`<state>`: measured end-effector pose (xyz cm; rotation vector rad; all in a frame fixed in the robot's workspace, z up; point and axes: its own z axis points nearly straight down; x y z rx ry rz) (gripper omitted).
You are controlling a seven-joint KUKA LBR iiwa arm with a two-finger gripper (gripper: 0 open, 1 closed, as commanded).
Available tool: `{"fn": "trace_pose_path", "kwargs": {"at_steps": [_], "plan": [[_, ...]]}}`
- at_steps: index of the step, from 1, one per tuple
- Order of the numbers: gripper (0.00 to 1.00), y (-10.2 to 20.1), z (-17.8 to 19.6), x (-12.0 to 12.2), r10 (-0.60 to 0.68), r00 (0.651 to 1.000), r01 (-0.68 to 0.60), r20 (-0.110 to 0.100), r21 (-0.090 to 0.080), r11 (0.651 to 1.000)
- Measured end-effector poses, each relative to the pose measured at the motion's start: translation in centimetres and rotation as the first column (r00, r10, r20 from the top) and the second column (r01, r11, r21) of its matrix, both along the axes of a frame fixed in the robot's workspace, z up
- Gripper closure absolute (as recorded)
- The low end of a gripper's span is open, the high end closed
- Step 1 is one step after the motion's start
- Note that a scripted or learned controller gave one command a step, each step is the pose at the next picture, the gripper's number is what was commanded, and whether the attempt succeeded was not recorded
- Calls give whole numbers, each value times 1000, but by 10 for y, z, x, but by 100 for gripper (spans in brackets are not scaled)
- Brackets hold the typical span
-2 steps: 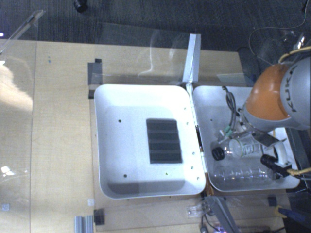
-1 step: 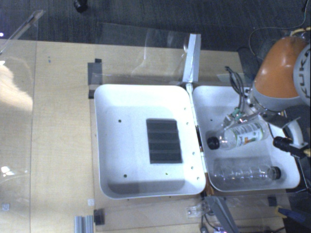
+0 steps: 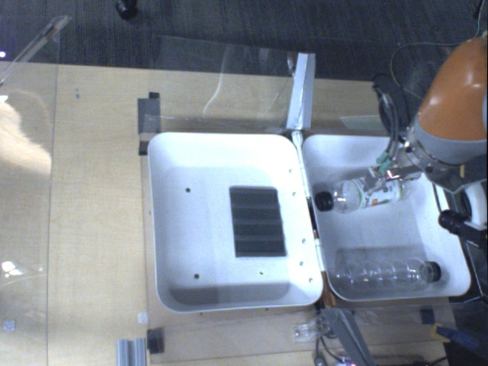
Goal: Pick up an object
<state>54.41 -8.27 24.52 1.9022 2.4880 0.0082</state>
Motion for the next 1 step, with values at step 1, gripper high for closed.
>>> {"fn": "trace_pose_path", "kwargs": {"at_steps": [1], "plan": [[100,-17,-72,-15,266,964,-266,-7,0,964]]}}
